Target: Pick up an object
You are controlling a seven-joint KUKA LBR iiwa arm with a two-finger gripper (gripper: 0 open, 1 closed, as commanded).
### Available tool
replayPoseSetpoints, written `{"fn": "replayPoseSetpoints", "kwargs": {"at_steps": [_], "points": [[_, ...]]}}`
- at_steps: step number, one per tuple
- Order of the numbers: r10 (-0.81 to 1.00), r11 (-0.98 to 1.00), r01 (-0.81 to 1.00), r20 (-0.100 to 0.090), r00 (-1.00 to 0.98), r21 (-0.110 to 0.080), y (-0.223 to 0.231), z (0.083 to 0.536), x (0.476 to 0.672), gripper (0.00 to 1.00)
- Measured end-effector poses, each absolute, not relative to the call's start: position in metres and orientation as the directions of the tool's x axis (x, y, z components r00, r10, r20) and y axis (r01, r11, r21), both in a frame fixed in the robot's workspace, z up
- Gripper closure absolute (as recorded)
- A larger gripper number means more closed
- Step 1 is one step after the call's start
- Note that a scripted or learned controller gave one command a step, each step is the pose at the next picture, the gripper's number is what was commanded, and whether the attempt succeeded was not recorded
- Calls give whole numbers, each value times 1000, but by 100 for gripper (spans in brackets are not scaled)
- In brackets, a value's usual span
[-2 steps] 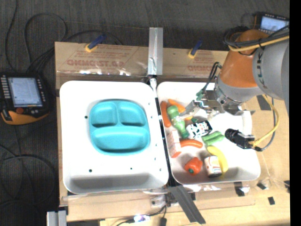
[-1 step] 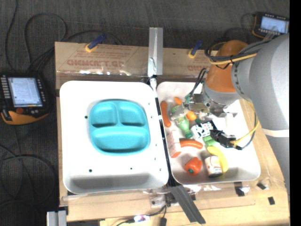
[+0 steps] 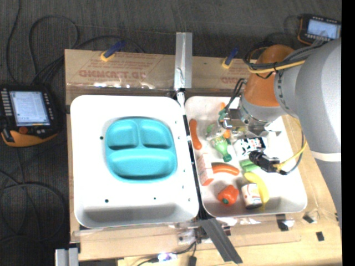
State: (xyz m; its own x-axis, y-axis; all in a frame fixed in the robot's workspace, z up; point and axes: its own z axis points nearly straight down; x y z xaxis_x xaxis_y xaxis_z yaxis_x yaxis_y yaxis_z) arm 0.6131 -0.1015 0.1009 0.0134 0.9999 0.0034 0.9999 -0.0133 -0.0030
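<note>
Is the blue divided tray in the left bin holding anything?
Empty: all three compartments of the blue tray show bare blue plastic.

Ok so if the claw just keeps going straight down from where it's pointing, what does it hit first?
Probably the green bottle: the claw hangs over the right bin, pointing down right above it. Height is hard to judge from this slanted view, so the bottle's neighbours could be touched first.
</note>
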Motion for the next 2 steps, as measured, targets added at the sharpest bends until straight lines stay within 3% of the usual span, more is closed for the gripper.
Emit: {"fn": "replayPoseSetpoints", "kwargs": {"at_steps": [1, 2], "points": [[919, 394, 919, 0, -394, 0, -94, 120, 653, 100], [939, 343, 939, -1, -343, -1, -52, 197, 669, 100]]}}
